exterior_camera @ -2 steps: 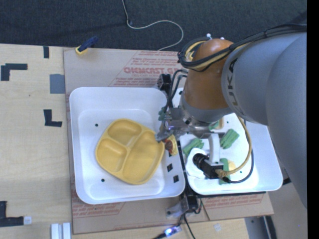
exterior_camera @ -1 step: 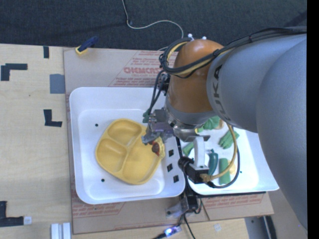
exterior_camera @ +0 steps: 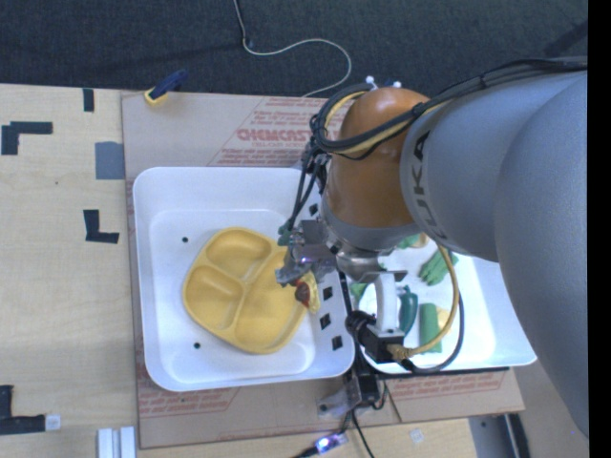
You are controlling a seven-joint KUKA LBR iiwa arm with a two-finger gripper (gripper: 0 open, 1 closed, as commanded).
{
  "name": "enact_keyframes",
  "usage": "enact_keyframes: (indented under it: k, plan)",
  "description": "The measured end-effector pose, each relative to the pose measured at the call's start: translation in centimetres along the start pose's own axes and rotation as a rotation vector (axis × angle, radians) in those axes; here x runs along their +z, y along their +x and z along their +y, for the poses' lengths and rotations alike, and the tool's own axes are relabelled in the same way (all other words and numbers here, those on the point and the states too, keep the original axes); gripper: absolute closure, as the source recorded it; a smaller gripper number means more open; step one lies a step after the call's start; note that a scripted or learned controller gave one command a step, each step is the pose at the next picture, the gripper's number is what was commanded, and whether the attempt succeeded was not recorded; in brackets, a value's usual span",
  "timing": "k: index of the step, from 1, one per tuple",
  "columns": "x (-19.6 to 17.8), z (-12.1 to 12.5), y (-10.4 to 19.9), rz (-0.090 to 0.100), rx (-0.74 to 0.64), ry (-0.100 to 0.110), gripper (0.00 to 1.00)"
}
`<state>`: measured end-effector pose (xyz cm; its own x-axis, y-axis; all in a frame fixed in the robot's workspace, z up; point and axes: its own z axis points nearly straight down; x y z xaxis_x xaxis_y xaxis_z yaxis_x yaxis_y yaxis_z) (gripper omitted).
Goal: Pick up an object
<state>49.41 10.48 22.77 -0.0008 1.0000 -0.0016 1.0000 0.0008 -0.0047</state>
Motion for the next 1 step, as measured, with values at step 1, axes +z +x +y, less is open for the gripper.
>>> enact_keyframes:
  k: [1]
  plan:
    - [1.11, 0.64, 0.43, 0.0, 0.0, 0.0, 1.0]
